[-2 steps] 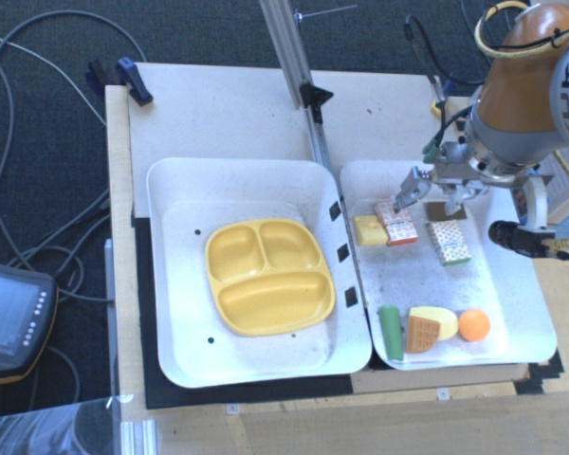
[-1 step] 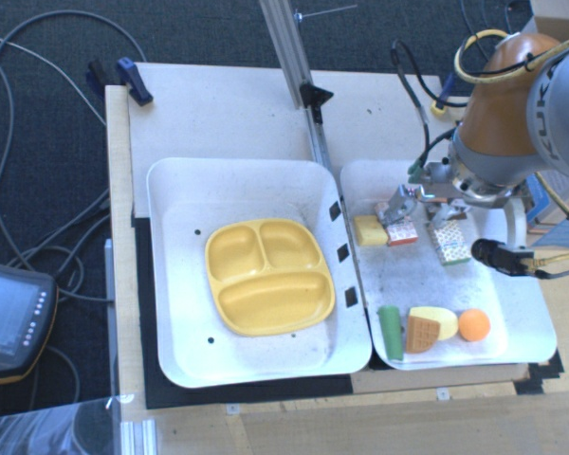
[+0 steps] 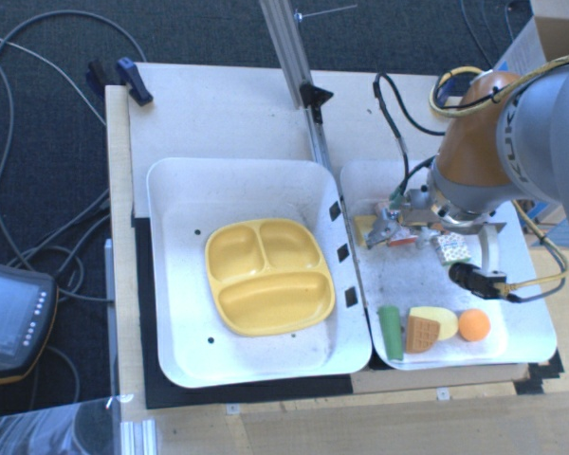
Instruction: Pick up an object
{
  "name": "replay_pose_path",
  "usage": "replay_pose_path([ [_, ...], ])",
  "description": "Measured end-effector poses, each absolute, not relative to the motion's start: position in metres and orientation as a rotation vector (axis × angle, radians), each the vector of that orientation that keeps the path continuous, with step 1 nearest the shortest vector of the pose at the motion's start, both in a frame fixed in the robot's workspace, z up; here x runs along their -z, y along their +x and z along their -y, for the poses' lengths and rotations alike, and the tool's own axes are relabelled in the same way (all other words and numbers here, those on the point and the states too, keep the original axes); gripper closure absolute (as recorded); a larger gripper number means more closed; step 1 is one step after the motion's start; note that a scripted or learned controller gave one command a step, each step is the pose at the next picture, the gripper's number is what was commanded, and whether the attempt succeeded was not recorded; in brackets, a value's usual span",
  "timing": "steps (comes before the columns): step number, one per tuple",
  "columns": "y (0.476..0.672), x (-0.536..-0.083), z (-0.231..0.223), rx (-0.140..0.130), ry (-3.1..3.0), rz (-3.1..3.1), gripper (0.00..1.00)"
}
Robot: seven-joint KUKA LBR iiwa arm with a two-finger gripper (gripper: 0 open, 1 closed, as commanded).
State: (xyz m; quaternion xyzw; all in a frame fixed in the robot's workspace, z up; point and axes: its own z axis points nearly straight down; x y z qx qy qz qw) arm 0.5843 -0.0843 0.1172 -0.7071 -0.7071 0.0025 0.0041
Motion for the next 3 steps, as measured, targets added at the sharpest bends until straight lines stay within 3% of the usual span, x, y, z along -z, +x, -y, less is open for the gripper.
replay_pose_path([
  [1,0.587,-0.133,0.084,0.003,-2.221,2.221,1.00],
  [3,0.594,-0.213,0.086,0.005,-2.223,2.226,1.00],
])
